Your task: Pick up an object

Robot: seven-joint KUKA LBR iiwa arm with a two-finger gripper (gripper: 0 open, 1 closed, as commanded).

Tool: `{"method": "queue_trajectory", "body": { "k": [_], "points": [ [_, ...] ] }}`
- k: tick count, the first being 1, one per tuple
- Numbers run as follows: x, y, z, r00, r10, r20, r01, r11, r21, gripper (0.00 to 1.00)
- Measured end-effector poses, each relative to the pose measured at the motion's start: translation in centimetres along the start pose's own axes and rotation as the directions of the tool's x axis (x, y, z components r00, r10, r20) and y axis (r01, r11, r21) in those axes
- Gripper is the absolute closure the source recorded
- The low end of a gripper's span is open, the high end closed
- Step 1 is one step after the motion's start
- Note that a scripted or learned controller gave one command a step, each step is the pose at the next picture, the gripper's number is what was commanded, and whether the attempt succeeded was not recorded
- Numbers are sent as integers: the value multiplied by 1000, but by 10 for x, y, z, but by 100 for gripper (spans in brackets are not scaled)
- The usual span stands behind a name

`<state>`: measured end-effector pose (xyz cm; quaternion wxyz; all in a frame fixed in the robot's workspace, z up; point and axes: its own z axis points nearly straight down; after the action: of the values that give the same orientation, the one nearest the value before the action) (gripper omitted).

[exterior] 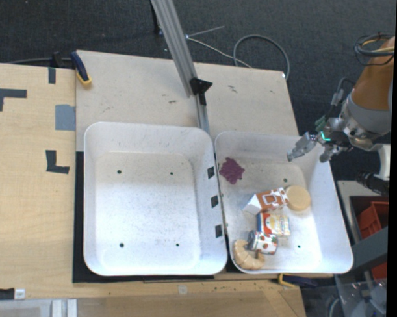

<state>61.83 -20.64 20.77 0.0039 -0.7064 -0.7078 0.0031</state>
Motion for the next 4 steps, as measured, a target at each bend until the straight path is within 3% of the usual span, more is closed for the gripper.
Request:
{"method": "queue_trajectory", "body": {
  "k": [1, 3, 4],
  "points": [
    [0, 1, -3, 1000, -2, 2, 2, 1000, -4, 0],
    [4, 5, 122, 1000, -2, 1, 2, 1000, -1, 0],
    [5, 6, 113, 1000, -5, 2, 5, 1000, 1, 100]
  ]
}}
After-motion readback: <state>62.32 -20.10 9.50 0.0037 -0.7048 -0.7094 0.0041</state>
